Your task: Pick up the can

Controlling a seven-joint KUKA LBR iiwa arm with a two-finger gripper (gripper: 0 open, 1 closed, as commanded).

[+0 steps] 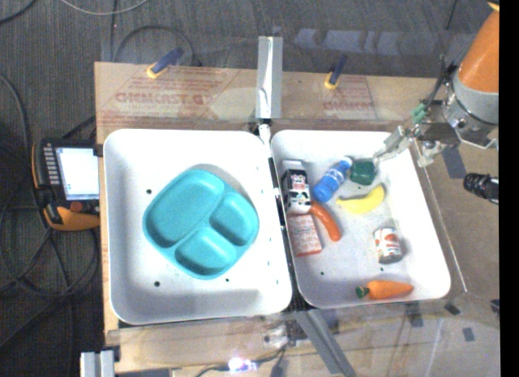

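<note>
can (388, 245): in right bin (434, 229), just below-right of the banana (362, 199), lying free
my pincer (395, 143): above-right of banana, over bin's upper edge; open or closed, can't tell

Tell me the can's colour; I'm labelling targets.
The can is red and white with a silvery top, in the camera view.

Two white bins sit on the bench: the left bin (122, 286) and the right bin (434, 270). The left bin holds one teal divided tray (201, 221). Around the one banana (362, 199) in the right bin lie one can (388, 245) below it, one carrot (386, 290) beyond the can, one blue bottle (332, 179), one green object (363, 172), one sausage (325, 221) and two cartons (300, 213) at its left.
</note>
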